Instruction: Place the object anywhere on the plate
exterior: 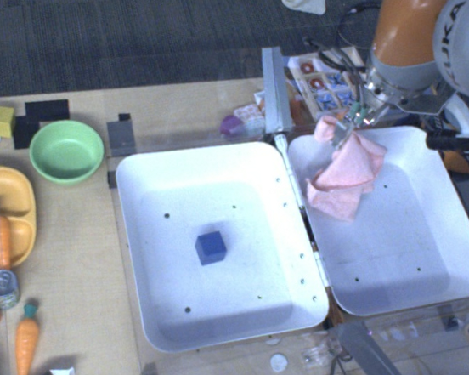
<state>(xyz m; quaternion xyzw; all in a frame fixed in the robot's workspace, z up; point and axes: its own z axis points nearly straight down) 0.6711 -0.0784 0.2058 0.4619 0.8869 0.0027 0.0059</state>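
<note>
The gripper [354, 120] sits over the back left corner of the right bin [418, 282], its fingers closed on the top of a pink cloth [346, 174]. The cloth hangs from the pinch, bunched at the top and fanning out below, with its lower folds resting on the bin floor near the left wall. The arm [418, 21] comes in from the upper right, its orange band above the wrist, with the wrist angled down and to the left toward the bin. A blue cube [211, 246] lies alone near the middle of the left bin [175, 319]. On the bench to the left stand a green bowl [66, 150] and a yellow tray [12, 190] holding a toy carrot [0, 239].
</note>
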